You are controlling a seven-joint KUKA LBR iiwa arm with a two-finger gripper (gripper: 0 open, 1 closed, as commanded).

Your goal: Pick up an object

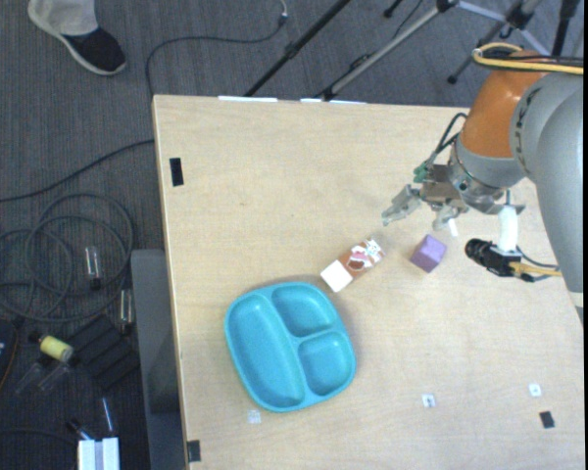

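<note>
A small purple cube point(428, 253) lies on the pale wooden bench top point(274, 184), right of the middle. Left of it lies a little white and red-brown object point(354, 261), slanting toward the lower left, with its white end close to a blue plate. My gripper point(423, 217) hangs just above and behind the purple cube at the end of the grey arm with the orange band point(495, 116). Its fingers point(400, 209) are spread open and hold nothing. The cube sits a little below the fingertips, apart from them.
A blue divided plate point(243, 355) with three compartments rests at the front middle of the bench. Small black marks dot the bench top, one at the left edge point(176, 171). Cables, tripod legs and a person's shoe point(96, 49) are on the floor beyond.
</note>
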